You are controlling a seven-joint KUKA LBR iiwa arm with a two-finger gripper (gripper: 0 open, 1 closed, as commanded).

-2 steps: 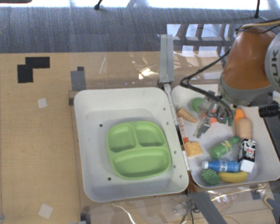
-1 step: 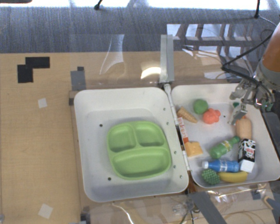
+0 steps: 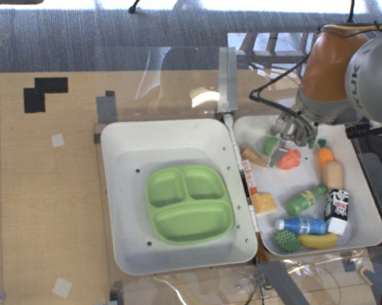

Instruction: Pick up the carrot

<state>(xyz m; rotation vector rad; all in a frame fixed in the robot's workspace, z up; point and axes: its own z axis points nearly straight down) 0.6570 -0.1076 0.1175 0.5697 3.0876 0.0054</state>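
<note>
Banana [image 3: 318, 241] nearest; orange carrot [image 3: 324, 154] (green-topped) lies upright

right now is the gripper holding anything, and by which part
Cannot be told: the gripper hangs over the right bin's far end, left of the carrot, with nothing visibly between it.

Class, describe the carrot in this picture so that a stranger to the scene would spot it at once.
Start at the right-hand white bin, the one crowded with toy food. Look at its far right part, just right of the end effector. The carrot is the small orange cone with a green top, lying just above a paler beige piece and right of a red-orange lump.
</note>
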